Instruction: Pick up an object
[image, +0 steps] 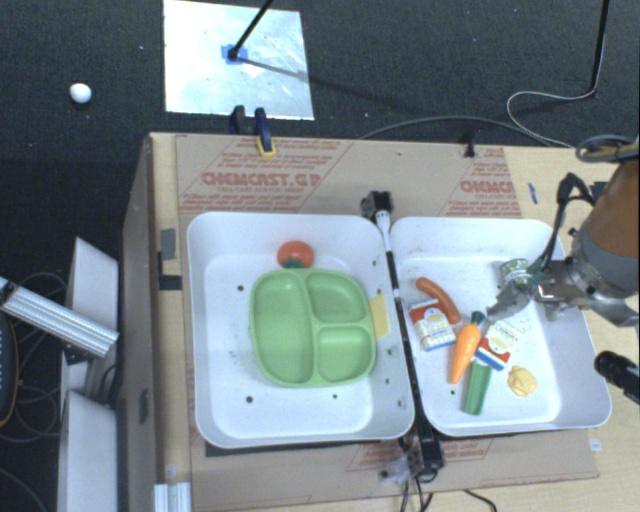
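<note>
Bins sit side by side on your bench, so start at the left. The left shallow white plastic bin (215, 300) carries a light-green divided plastic plate (310, 328) with three compartments, lying flat near its middle. Just behind the plate, touching or nearly touching its far rim, you have a small round red toy tomato (295, 254) with a dark green top. A small pale-yellow flat piece (380, 316) lies at the plate's right edge, close to the divider between the bins.

Move across to the right shallow white plastic bin (570, 400). Its things are clustered in the middle: an orange-red toy sausage (437, 298) lying at a slant, a small red-and-white printed packet (433, 327) just in front of it, an orange toy carrot (464, 350) with a green tip pointing away from you, a dark-green cylindrical toy (476, 388) below the carrot, a white card with red and blue print (494, 352) to their right, and a small yellow lumpy toy (521, 380) near the front right.

Further right, the metal two-finger gripper (512, 292) hangs low over the bin's right half, just beside the carrot's green tip and the printed card. You cannot tell from here how its jaws stand, and nothing is visibly caught in them. The grey arm (610, 240) with its orange band reaches in behind it.
</note>
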